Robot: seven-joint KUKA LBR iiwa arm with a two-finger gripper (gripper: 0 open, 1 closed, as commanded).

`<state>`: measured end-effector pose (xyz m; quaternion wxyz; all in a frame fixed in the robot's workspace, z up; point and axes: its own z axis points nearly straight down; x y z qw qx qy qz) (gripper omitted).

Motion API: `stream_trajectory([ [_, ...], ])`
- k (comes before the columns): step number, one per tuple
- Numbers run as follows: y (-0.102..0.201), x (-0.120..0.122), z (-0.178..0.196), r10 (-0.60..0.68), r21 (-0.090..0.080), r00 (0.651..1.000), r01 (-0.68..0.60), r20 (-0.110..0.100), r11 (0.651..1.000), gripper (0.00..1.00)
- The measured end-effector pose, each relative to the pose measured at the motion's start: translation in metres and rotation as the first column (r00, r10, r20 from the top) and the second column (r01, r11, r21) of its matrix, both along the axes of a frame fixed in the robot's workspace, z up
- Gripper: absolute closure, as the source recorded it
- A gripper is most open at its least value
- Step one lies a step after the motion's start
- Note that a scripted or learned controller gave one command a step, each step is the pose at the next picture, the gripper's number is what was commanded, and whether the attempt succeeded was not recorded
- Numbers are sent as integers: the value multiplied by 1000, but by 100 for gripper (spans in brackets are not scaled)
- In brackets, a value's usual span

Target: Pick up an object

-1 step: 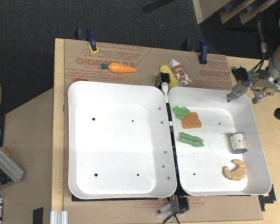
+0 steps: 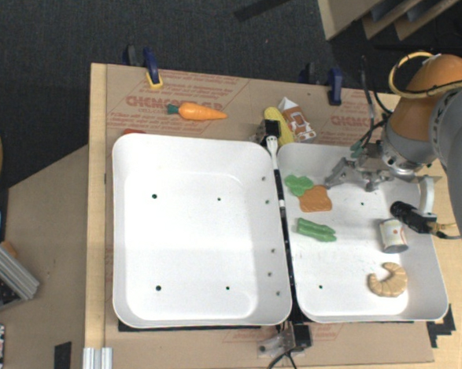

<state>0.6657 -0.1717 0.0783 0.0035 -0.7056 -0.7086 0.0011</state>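
The right bin (image 2: 342,294) holds a flat green piece (image 2: 298,184), an orange-brown piece (image 2: 315,199) touching it, a green pod (image 2: 315,230), a small silver can (image 2: 392,234) and a tan croissant (image 2: 388,280). My gripper (image 2: 356,177) hangs over the back of this bin, to the right of the green and orange pieces and apart from them. Its fingers are spread open with nothing between them. The grey arm with its orange band comes in from the upper right.
The left bin (image 2: 188,240) lies beside the right one. Behind the bins on the cardboard lie a carrot (image 2: 198,113), a yellow item (image 2: 273,123) and a brown-and-white carton (image 2: 298,123). Blue clamps (image 2: 152,70) grip the back edge.
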Motion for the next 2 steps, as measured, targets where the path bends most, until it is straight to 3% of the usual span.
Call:
stream_trajectory([
  [1, 61, 1, 7, -1, -2, 1000, 1, 4, 1000, 0],
  [2, 80, -12, 7, -3, -2, 1000, 3, 4, 1000, 0],
])
